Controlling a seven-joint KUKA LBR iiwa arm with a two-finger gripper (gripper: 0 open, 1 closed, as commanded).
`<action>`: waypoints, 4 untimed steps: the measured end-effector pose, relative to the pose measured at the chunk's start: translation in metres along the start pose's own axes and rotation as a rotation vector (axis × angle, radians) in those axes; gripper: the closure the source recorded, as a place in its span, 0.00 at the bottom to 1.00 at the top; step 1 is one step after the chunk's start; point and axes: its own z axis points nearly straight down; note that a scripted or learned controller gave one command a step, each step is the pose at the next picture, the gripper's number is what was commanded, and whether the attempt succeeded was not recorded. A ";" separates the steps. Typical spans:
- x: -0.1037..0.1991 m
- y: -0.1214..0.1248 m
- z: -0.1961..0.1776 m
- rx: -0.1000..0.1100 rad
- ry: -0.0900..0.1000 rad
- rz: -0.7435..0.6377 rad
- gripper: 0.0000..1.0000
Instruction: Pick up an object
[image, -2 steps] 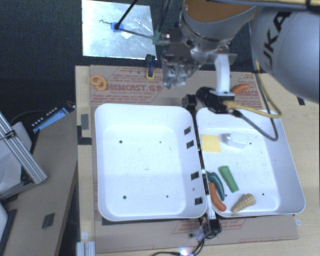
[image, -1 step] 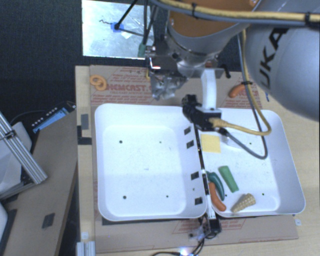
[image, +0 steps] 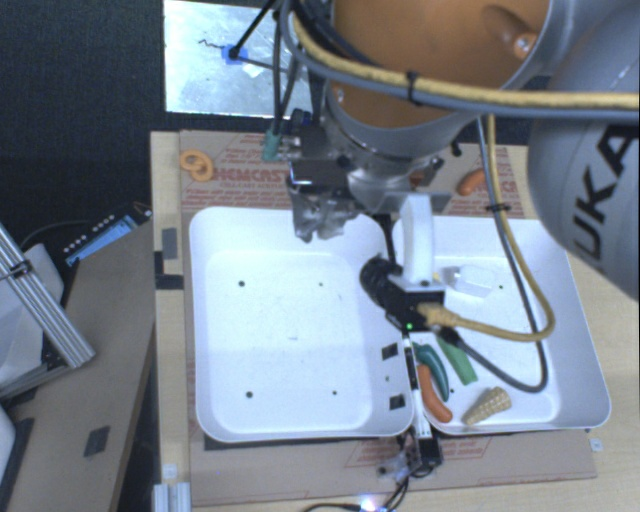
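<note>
Gripper hangs at upper centre of the frame, over the top edge of the left bin. Its metal tip is a blur against the white, and I cannot tell how it is set or whether anything is in it.

Things worth picking lie in the right bin, bunched in its lower left corner by the divider: an orange carrot-like piece, a green piece just above it and touching or nearly so, and a tan cone a little to their right. A clear plastic item sits higher up in that bin. A pretzel and an orange sausage-like thing lie outside the bins on the cardboard, upper left and upper right.

To my eye the pick is not yet made; the arm looks to be at the approach stage, parked above the wrong bin. All the pieces lie lower right of the tool, well apart from it. Next it would need to travel toward lower right, across the divider, then descend squarely on one piece; the cone stands apart and looks the cleanest target.
</note>
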 end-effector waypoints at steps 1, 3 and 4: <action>-0.002 0.001 -0.012 -0.001 -0.002 0.004 1.00; -0.002 0.001 -0.051 0.000 -0.002 0.004 0.00; -0.002 0.001 -0.062 -0.002 0.000 0.000 1.00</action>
